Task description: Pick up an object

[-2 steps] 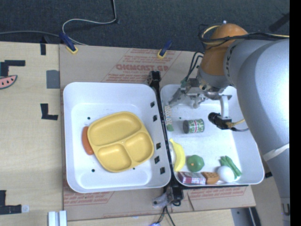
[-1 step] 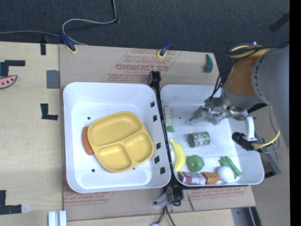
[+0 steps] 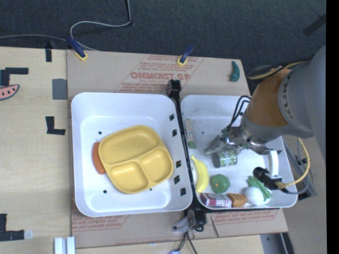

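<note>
Looming largest, the grey arm's two-finger gripper [image 3: 218, 145] is hovering in the right white bin [image 3: 206, 106], fingers spread and holding nothing — its tips are sitting just beside the small green-labelled can [image 3: 226, 158]. Closing squarely across the can's sides would likely stop it rolling.

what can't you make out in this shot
- Gripper, camera view: whether it grips the can below it; too small and blurred.
- Orange thing in the left bin: mostly hidden under the yellow tray.
- Packet in the right bin: label too small to read.
- Arm: cut off by the right edge.
</note>
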{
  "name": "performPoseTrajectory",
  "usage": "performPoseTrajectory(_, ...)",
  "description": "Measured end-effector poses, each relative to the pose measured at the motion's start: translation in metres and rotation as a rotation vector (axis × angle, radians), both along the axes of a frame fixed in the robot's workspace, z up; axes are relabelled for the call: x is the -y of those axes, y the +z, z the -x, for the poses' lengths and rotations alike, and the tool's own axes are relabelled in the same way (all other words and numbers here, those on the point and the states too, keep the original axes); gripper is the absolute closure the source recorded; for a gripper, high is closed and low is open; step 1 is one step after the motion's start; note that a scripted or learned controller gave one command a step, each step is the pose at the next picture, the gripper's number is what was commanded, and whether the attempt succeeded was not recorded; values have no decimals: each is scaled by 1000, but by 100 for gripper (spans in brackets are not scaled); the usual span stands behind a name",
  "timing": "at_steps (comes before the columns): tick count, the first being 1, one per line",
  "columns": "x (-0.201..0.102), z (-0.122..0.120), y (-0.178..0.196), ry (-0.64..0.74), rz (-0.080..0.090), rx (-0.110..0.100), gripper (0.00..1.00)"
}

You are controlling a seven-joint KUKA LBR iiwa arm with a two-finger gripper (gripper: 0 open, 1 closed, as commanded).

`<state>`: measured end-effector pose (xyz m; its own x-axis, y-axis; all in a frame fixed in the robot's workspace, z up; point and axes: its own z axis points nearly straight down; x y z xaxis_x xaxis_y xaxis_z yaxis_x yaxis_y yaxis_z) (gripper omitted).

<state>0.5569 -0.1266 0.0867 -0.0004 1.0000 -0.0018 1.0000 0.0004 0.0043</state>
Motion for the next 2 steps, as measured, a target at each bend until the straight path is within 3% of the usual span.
performPoseTrajectory(1, 1, -1, 10, -1, 1, 1, 100)
performPoseTrajectory(2, 1, 0, 10, 0, 1, 0, 0)
